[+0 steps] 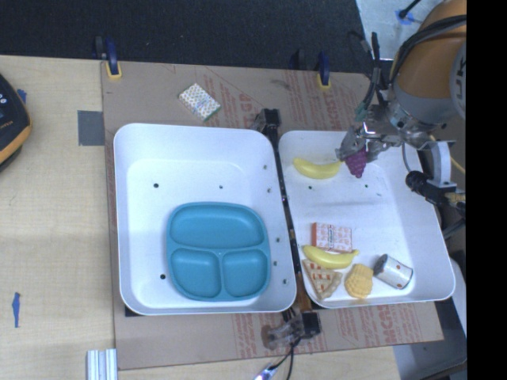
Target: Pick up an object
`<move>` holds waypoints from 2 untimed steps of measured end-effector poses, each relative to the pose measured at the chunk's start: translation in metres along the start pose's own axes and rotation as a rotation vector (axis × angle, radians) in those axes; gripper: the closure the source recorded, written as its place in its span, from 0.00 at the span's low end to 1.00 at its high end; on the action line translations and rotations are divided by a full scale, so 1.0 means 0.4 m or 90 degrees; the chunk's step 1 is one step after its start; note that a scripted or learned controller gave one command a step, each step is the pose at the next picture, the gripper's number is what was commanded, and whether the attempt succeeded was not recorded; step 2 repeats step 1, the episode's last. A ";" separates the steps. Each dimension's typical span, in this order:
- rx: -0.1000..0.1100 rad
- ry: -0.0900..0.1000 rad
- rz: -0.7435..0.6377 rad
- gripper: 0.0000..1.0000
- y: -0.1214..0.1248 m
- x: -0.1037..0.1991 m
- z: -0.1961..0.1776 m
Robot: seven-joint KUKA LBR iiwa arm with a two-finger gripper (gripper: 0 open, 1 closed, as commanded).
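Arm enters from upper right of frame, orange band above the wrist. Gripper (358, 153) sits over the upper part of the right bin (420, 212), near its top rim. A small purple object (357, 163) shows at the fingertips, seemingly pinched between them; I read the claw as clenched on it, though whether it is lifted clear of the bin floor cannot be told.

Just left of the purple object, nearly touching: a yellow banana (317, 168), long axis running left-right, slightly bowed.

Lower part of the right bin, well apart from the claw: a small red-and-white box (331, 235), a second banana (329, 256) just below it, a waffle-like wedge (320, 278), a yellow ridged piece (358, 280), a silver can (392, 271) lying on its side.

Left bin (142, 212) holds a blue divided tray (218, 249).

Judgement: the grasp looks made; the next move is a straight rise. The neighbouring banana lies to the left, so a vertical lift should clear it.
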State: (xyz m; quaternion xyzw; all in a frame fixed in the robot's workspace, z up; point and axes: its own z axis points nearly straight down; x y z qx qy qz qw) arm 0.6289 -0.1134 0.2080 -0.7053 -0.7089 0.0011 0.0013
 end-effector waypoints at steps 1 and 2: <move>0.001 0.000 -0.001 1.00 -0.070 0.218 -0.030; 0.001 0.000 -0.001 1.00 -0.070 0.218 -0.030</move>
